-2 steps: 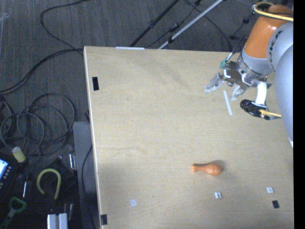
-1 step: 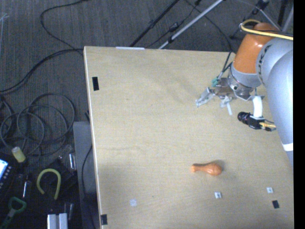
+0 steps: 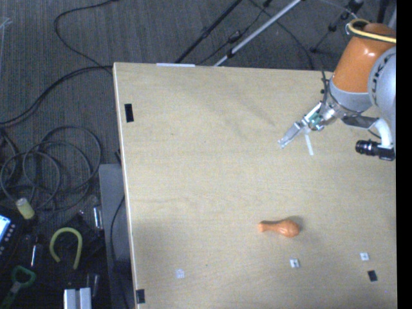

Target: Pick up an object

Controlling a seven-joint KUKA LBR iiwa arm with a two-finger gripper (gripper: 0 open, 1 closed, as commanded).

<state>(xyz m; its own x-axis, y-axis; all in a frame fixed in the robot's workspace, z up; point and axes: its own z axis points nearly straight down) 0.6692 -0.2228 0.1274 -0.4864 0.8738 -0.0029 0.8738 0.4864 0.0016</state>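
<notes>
A small orange pear-shaped object (image 3: 281,227) lies on its side on the light wooden bench top (image 3: 206,172), toward the front right. My gripper (image 3: 297,146) hangs at the right, above and behind the object, well apart from it. Its two thin pale fingers are spread open with nothing between them. One finger (image 3: 288,137) points left and the other (image 3: 309,147) points down. The arm's orange band (image 3: 360,60) and grey wrist enter from the upper right.
Small white and black markers (image 3: 294,262) dot the bench near its front right, and a black tag (image 3: 129,112) sits near the left edge. Cables and tools (image 3: 58,237) lie on the floor to the left. Tripod legs (image 3: 270,18) cross behind the bench.
</notes>
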